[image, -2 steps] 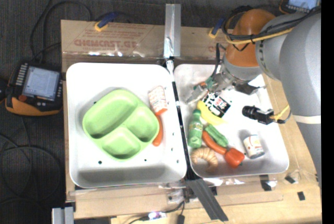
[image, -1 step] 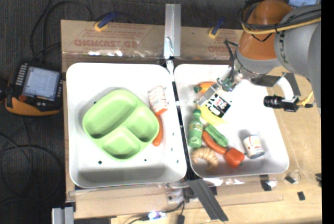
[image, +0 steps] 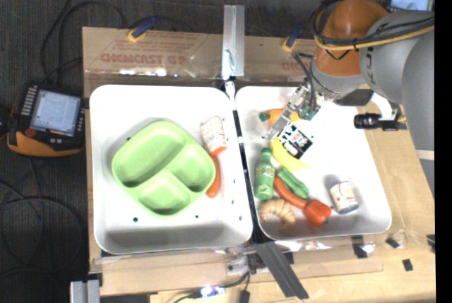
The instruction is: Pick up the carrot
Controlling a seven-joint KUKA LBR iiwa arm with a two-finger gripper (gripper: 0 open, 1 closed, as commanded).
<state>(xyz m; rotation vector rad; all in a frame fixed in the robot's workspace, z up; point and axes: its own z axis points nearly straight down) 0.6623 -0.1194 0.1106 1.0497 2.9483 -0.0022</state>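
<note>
While the grey arm with its orange band [image: 351, 30] reaches in from the right, its pincer [image: 300, 105] sits low over the far part of the right white bin [image: 367, 167], and whether it is open or closed cannot be told from this view.

Landmark for all positions: the green 3-compartment plastic plate [image: 164, 166], lying in the left white bin [image: 106, 153].

1. The long orange carrot [image: 214, 171] lies just right of the green plate, touching or nearly touching its right edge, in the same bin and lengthwise along the bin's right wall.
2. A white, red-trimmed packet [image: 212, 133] rests at the carrot's far end, just beyond the plate's upper right corner.
3. Well right of the plate, in the right bin, lies a cluster: a green bottle [image: 265, 175], a yellow banana-shaped piece [image: 286, 155], a black-and-white printed card [image: 295, 140], a red-orange pepper-like piece [image: 305, 204], and a tan croissant-shaped piece [image: 277, 210].
4. Farther right still, a small white can with a red label [image: 343, 196] lies apart from the cluster.
5. A small orange item [image: 271, 114] lies just beside the pincer.

Nothing is seen gripped.
</note>
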